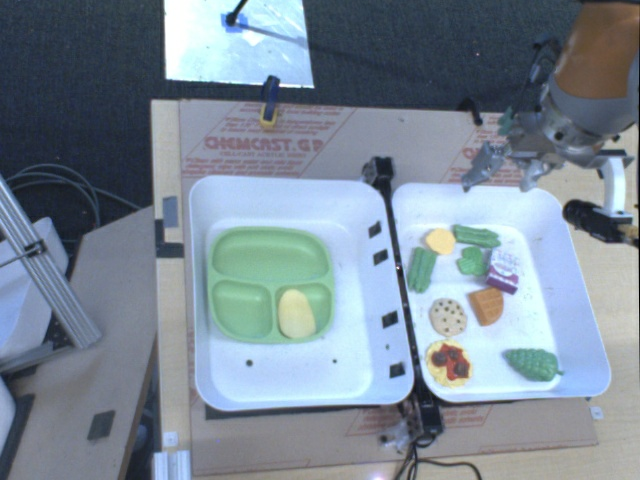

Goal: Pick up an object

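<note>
The right bin (575,268) is scattered with small toy foods, any of which could be the pick: a yellow wedge (440,240) near the top, a long green bean pod (476,235) just to its right, a darker green pickle (421,268) lying along the bin's left wall, a small green leafy piece (472,261), a purple and white packet (504,269) beside it, an orange chunk (487,305) below that, a speckled cookie (448,316), a little pizza round with red topping (450,361), and a bumpy green broccoli (531,364) towards the lower right corner. The gripper (508,168) hangs over the bin's far rim, above and apart from all of them, its two fingers spread with nothing between them. In the left bin (230,368) sits a pale green divided tray (268,258), and a yellow potato-like lump (296,313) rests in its lower right compartment. A row of black clips (380,258) runs down the seam between the bins.
</note>
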You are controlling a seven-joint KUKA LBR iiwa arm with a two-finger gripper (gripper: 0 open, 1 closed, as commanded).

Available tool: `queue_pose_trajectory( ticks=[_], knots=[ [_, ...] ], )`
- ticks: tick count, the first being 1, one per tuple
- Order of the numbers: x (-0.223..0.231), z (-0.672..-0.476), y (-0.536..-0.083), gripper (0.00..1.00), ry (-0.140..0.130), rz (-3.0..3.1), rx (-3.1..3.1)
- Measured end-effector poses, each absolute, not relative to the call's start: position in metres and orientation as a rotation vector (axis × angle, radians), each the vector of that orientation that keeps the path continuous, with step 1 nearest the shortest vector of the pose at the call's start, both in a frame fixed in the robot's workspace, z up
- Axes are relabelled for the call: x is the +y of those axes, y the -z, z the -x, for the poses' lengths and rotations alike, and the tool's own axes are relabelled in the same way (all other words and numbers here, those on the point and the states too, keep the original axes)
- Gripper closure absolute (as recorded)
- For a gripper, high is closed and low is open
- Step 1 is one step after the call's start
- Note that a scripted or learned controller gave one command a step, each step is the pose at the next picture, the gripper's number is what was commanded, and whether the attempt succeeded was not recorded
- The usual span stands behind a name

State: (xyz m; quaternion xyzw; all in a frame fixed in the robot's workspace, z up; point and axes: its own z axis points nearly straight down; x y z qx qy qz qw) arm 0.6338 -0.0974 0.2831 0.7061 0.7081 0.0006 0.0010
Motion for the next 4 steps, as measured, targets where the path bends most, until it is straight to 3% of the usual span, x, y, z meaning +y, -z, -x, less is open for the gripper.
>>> queue_pose_trajectory(
  ticks=[1, 2, 3, 4],
  knots=[
    [-0.168, -0.630, -0.169, 0.00, 0.010, -2.230, 2.220],
    [-0.208, -0.622, -0.082, 0.00, 0.001, -2.226, 2.219],
    [-0.142, -0.596, -0.087, 0.00, -0.006, -2.213, 2.226],
    [-0.094, -0.517, -0.087, 0.00, -0.006, -2.217, 2.219]
  ],
)
